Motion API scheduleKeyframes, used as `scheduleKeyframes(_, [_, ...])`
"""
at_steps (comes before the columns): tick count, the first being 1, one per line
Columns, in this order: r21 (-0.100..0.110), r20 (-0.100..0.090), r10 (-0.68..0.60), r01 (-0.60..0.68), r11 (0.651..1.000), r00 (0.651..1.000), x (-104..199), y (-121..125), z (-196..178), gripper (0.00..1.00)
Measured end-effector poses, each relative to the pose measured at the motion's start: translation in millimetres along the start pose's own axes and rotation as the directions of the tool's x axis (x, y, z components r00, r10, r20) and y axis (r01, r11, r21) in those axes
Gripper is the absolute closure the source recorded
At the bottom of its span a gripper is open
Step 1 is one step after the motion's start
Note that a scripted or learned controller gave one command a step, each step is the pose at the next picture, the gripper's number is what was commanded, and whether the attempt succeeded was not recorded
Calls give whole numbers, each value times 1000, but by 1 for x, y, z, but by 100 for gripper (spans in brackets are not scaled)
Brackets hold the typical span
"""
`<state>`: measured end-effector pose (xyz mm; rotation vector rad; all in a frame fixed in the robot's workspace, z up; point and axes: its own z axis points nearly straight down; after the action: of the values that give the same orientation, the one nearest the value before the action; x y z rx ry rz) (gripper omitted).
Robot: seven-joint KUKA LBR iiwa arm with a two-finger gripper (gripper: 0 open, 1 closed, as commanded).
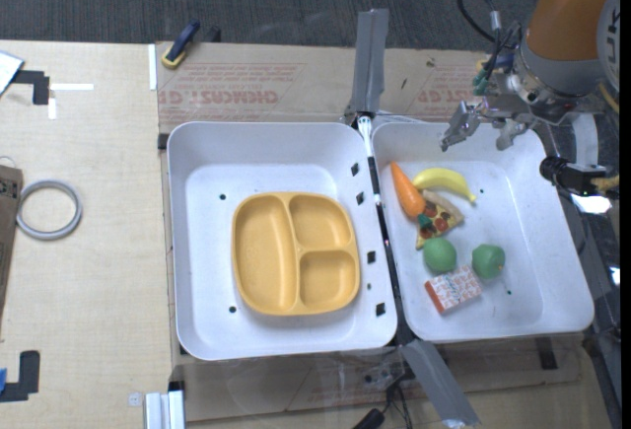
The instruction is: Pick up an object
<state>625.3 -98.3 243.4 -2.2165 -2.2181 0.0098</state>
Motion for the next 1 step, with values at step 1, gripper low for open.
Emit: scheduleKeyframes(1, [-3,1,48,-48,999,999,-18,34,-84,0])
